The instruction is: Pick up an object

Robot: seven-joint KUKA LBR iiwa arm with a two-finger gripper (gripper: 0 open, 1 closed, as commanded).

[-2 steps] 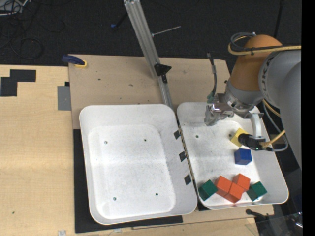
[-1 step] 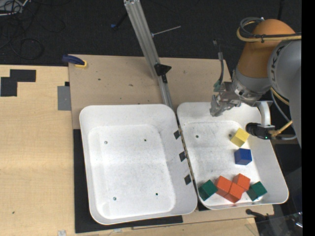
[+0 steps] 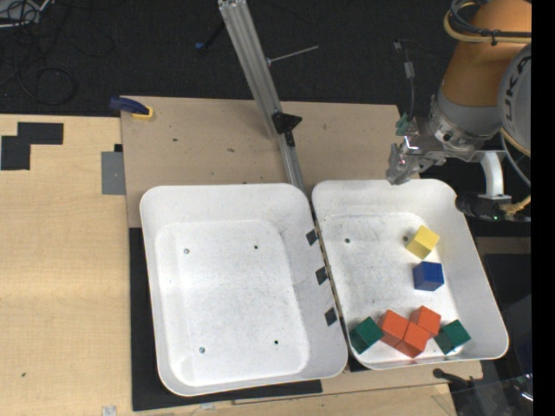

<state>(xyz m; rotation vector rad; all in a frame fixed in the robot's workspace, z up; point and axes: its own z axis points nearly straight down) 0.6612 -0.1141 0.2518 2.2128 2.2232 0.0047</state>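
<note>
Jaws (image 3: 401, 170) first: mine hang at the upper right of the frame, just above the far rim of the right bin (image 3: 486, 271), and from this slant I cannot tell how they stand; nothing shows between them. Nothing is picked up yet, by my reading.

Candidates all lie in that right bin. A yellow block (image 3: 422, 242) sits nearest me, right of the bin's middle, with a blue block (image 3: 428, 276) just below it in the frame, close but apart. Toward the lower edge, two orange blocks (image 3: 409, 328) touch each other, with a green block (image 3: 367, 333) against their left and another green block (image 3: 453, 336) just to their right.

I judge these blocks light, stiff and unlikely to crush, with flat faces that should hold well, though smooth sides could slip under an off-centre squeeze. My choice would be the yellow one: it stands free, so I can close on two opposite flat faces. It lies turned at an angle, so my wrist would need matching. That lower cluster looks too crowded for a clean hold.
</note>
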